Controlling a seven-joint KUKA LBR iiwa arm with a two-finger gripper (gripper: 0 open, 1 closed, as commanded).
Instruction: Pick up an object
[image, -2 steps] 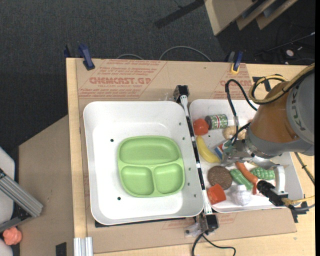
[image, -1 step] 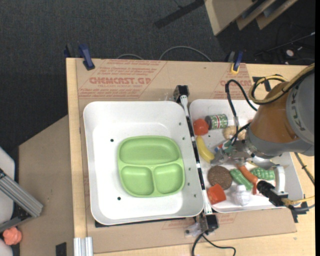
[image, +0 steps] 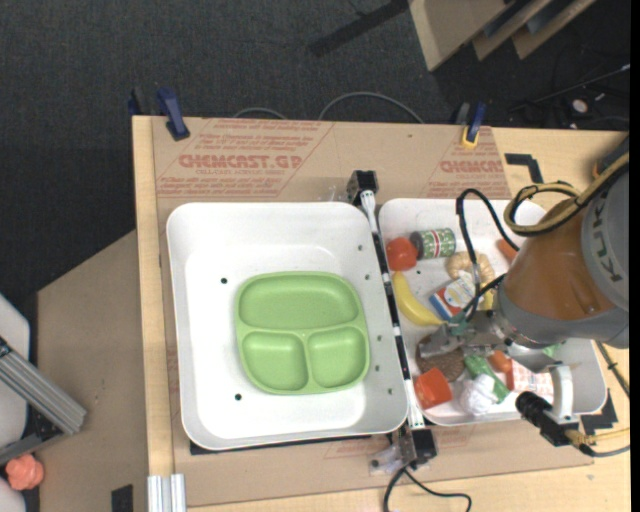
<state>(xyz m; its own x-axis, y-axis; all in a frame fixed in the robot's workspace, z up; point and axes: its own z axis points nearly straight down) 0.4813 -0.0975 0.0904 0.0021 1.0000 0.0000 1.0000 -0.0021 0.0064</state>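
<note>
Down in the right bin (image: 400, 215), the hand (image: 452, 345) sits low among the clutter, reaching in from the right below the arm's (image: 560, 285) orange band. Its dark fingers blend with the objects beneath them, so I cannot tell whether they are spread or pressed together, nor whether anything sits between them.

Close around the hand lie several things. A yellow banana (image: 410, 303) curves just to its upper left, near the bin's left wall. A red block (image: 433, 387) lies just below the hand, by the bin's near edge. A crumpled white item (image: 476, 397) and a small green piece (image: 480, 364) sit to the lower right of the hand, partly under the arm. Above the banana, a red ball (image: 402, 253) rests beside a small can with a green label (image: 435, 242). A blue and white packet (image: 455, 297) lies between the banana and the arm. A black cable (image: 470, 205) loops over the far part of this bin.

The left bin (image: 200, 320) holds a green divided tray (image: 300, 331) near its middle, with bare white floor all around it. Both bins touch along their shared edge on the cardboard-covered table (image: 250, 155). The right bin is crowded, with little free room beside the hand.
</note>
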